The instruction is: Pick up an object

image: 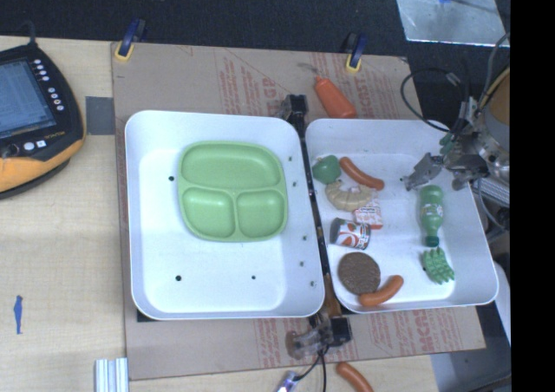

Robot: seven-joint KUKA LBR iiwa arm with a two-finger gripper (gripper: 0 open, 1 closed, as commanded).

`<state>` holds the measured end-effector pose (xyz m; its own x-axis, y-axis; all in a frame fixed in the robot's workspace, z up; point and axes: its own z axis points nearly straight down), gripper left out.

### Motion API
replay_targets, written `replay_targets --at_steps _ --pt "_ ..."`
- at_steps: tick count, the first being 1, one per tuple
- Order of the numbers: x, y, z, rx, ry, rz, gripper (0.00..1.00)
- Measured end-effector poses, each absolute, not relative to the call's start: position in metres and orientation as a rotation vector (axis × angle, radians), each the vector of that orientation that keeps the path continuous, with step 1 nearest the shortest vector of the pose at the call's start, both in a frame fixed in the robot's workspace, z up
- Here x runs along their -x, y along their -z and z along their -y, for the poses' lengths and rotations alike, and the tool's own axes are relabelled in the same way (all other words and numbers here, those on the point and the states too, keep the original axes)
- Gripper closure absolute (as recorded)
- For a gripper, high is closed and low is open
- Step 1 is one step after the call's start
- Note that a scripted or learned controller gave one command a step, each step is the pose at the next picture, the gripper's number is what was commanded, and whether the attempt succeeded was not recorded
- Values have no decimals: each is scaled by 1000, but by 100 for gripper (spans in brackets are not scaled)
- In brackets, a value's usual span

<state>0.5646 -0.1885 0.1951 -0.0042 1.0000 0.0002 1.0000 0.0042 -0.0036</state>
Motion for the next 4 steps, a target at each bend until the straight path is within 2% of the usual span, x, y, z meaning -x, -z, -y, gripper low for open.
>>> replay_targets --at_steps 1,2,3,4 --pt "-580 -91 115 2211 -7 2226 0" --pt "-608 -92 99 2213 -5 2227 0" --pt "-648 -88 96 2190 -42 2203 0" --pt "-648 -87 139 2191 -39 2204 0"
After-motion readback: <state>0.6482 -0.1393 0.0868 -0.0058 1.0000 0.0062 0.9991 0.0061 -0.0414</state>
